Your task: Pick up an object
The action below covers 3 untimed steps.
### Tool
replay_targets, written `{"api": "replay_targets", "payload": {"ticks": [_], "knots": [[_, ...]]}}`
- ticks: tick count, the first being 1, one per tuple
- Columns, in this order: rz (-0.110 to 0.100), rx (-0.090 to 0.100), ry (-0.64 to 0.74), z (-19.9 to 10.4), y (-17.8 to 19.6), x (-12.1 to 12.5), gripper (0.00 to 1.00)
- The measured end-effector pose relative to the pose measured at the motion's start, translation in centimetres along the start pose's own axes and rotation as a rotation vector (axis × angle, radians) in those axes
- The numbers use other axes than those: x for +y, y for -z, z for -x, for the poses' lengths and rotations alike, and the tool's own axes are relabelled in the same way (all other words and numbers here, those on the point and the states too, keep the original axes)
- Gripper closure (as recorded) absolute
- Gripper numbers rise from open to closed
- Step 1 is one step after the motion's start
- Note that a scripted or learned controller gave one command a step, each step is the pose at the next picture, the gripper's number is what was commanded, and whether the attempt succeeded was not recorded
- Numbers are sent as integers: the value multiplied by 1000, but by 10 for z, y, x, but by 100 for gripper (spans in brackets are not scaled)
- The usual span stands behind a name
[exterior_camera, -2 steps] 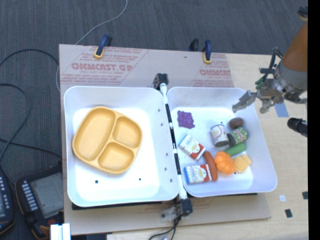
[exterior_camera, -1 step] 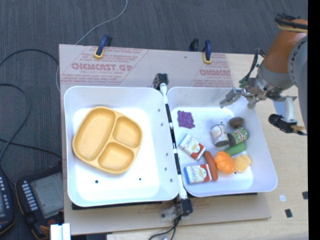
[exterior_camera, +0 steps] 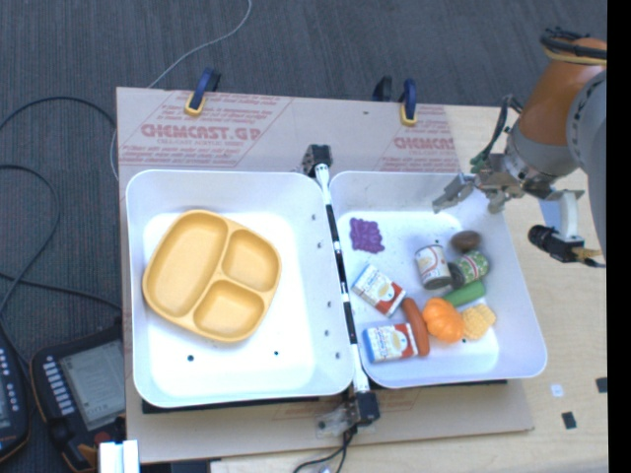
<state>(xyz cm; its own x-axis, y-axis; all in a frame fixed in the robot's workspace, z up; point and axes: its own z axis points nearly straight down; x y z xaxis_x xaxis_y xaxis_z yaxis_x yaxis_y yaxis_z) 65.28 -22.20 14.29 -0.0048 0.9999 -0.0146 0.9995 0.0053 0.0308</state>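
Left bin (exterior_camera: pixel 158 382): yellow divided plate (exterior_camera: pixel 212 275) lying flat, centre-left of frame. Right bin (exterior_camera: pixel 513 363) holds the clutter. Purple grapes (exterior_camera: pixel 366 235) near its upper left, alone. Below them two small cartons, one (exterior_camera: pixel 378 291) mid-bin, one (exterior_camera: pixel 389 342) near the lower edge. Red sausage (exterior_camera: pixel 416 327) just beside the lower carton, touching the orange fruit (exterior_camera: pixel 443 320). Tin can (exterior_camera: pixel 431 266) above that, next to a green-labelled can (exterior_camera: pixel 471 267) and a brown round thing (exterior_camera: pixel 465 241). Green vegetable (exterior_camera: pixel 465 293) and a yellow piece (exterior_camera: pixel 479 320) at the right of the pile. Tool (exterior_camera: pixel 471 189) at upper right of frame, over the right bin's top corner, fingers spread, nothing between them, clear of every object. All on the worktop (exterior_camera: pixel 444 131).
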Motion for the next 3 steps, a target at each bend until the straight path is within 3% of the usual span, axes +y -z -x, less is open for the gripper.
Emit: {"api": "replay_targets", "payload": {"ticks": [3], "knots": [[3, -3, 0, -2, -1, 0, 0]]}}
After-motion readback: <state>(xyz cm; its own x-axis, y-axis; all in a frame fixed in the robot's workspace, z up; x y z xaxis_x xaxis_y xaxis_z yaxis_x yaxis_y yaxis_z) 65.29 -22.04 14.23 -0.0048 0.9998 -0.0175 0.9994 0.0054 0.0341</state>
